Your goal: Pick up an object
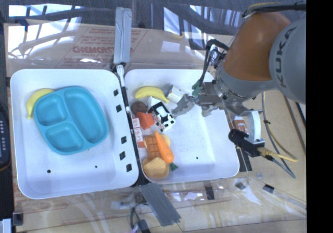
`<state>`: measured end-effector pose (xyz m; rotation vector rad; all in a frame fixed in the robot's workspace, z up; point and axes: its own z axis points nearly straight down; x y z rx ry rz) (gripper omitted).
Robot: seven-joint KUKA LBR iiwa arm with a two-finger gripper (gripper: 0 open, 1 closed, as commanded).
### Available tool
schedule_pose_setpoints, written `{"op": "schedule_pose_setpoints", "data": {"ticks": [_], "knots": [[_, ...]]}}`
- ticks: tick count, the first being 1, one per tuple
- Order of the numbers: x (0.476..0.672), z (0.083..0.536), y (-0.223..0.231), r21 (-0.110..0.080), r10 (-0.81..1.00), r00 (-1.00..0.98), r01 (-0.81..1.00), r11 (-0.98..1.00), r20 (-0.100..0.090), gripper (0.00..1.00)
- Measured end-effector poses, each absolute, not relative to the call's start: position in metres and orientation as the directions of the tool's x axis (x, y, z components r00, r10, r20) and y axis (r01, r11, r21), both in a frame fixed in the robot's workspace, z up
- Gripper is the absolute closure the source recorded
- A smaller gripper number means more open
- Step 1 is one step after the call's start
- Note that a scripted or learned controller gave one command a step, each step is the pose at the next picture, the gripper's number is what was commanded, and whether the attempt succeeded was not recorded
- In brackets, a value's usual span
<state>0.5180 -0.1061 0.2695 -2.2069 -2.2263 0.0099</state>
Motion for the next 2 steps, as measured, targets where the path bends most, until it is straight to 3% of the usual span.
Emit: {"op": "schedule_pose_setpoints", "data": {"ticks": [1, 2], "knots": [[0.498, 0.186, -0.065, -0.013, 0.998, -0.056, 0.998, 0.056, 0.001, 0.00], [0.476, 0.139, -0.102, -0.010, 0.986, 0.168, 0.986, -0.168, 0.001, 0.00]]}}
